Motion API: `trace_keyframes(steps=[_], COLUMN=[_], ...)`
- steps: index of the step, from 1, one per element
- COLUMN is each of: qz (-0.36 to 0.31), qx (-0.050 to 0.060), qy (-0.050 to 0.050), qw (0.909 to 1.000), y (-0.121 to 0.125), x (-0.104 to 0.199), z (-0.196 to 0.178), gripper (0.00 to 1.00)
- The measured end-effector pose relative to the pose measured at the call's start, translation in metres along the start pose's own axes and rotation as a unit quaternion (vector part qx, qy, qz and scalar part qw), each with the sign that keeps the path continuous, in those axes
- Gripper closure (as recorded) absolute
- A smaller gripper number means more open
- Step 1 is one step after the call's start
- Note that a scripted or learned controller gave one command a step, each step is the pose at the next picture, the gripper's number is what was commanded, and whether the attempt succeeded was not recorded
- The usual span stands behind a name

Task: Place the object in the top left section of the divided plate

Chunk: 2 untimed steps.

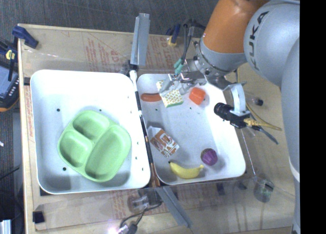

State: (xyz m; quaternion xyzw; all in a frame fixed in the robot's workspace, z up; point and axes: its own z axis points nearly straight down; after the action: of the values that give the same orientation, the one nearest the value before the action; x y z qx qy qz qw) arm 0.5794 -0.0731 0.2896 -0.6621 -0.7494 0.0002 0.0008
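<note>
A green divided plate point(94, 145) lies in the left bin point(46, 90), with two small sections at its upper left and one large section at its right. My gripper point(177, 81) is low over the back of the right bin point(224, 126). A pale yellow checkered piece point(172, 97) sits directly under its tip, touching or nearly touching it. Whether the piece is between the fingers is hidden by the wrist.
The right bin also holds a brown sausage point(150, 97) at the back left, an orange block point(196, 96), a brown and white packet point(164, 143), a banana point(186, 170) and a purple fruit point(209, 156). The bins' shared wall point(142, 131) runs between plate and gripper.
</note>
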Motion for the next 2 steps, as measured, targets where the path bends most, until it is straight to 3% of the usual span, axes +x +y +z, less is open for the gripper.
trace_keyframes(steps=[1, 2], qz=[-0.135, -0.285], qx=[0.001, 0.002], qy=[0.0, 0.0], qw=[0.9908, 0.9585], y=[0.004, -0.046], x=[0.068, 0.123], z=[-0.01, 0.062], gripper=[1.0, 1.0])
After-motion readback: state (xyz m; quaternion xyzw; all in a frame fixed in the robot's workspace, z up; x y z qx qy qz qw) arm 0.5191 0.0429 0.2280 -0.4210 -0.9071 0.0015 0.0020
